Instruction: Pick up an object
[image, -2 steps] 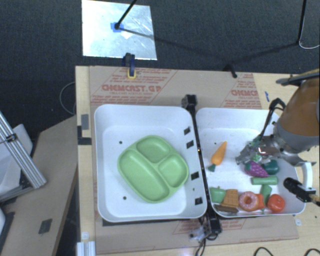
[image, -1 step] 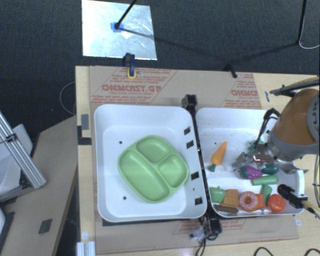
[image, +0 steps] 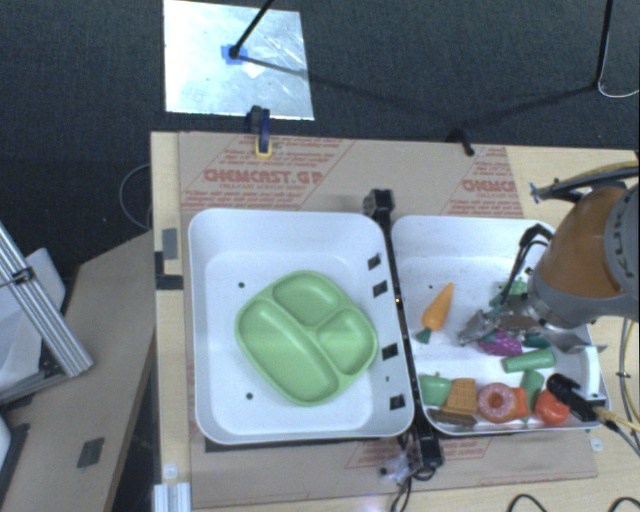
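Arm comes in from the right w/ its gripper (image: 487, 327) low in the right bin (image: 455, 245), fingers (image: 470, 331) pointing left toward the bin's middle; can't tell if they're apart or together, too small and dark against the clutter. Nothing visibly between them, so no hold to claim. Likely target, judging by reach: the purple toy (image: 503, 346), just behind and under the fingers, touching or nearly so; looks soft-edged, magenta-purple, partly covered by the wrist. Orange carrot toy (image: 437, 306) lies tilted just ahead of the fingers, apart from them, w/ bare white floor around it, prob. the easier grab. Below the fingers, along the bin's near wall, a packed row: green block (image: 434, 387), tan cracker-like piece (image: 461, 397), pink donut (image: 497, 401), red-orange piece (image: 550, 406), plus a green cylinder (image: 528, 362) beside the purple toy. Crowding there means a low approach risks nudging neighbours. Left bin (image: 215, 300) holds a green divided plate (image: 305, 337), well apart from the fingers. Both bins sit on the counter (image: 330, 170).
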